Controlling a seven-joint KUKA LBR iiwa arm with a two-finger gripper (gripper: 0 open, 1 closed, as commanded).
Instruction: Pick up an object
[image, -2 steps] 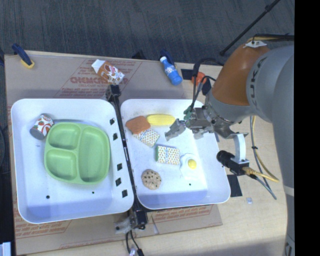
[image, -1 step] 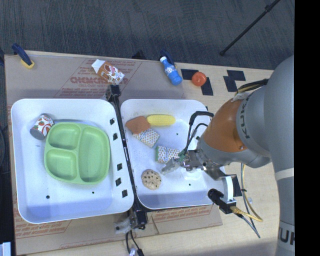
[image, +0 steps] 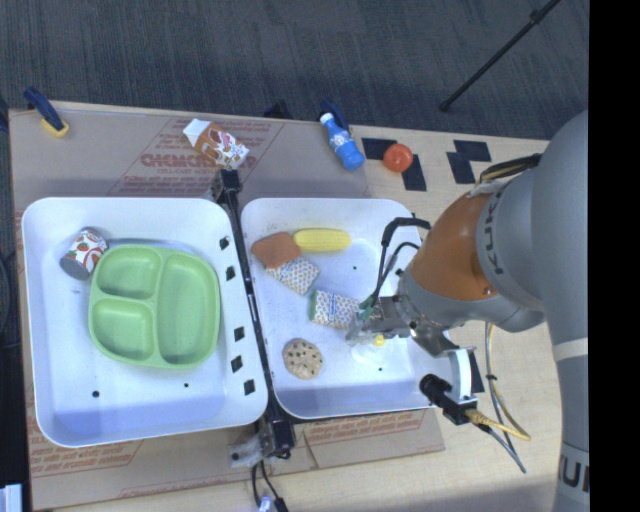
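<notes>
Right-hand shallow white plastic bin (image: 300, 405) holds the candidates; the grey arm with the orange band (image: 455, 262) reaches in from 3 o'clock.

Gripper (image: 365, 330) sits low in the right bin, just at the 3 o'clock edge of a small green-and-white patterned packet (image: 333, 308). How its tool stands: cannot tell, the wrist hides it. Nothing visibly held.

Other items in that bin:
- yellow corn-cob-shaped toy (image: 322, 239), at 12 o'clock of the bin
- brown rounded bread-like piece (image: 273, 248), touching the corn at its 9 o'clock end
- second patterned packet, white with blue-grey checks (image: 295, 274), just below the bread piece
- round tan cookie with dark specks (image: 302, 358), at 7 o'clock from the gripper, apart from the rest

Left bin (image: 50, 400): light green divided plastic plate (image: 155, 305), and a small red-and-white can on its side (image: 83, 250) at the plate's 10 o'clock.

Likely target, judging by nearness: the green-and-white packet. Looks light, flat, probably soft and crinkly; may buckle or slide on the smooth bin floor. Best taken across its narrow width, near the middle, pressing down lightly so a fold rises between the jaws. The cookie would be stiffer but thin and low, harder to get under.
</notes>
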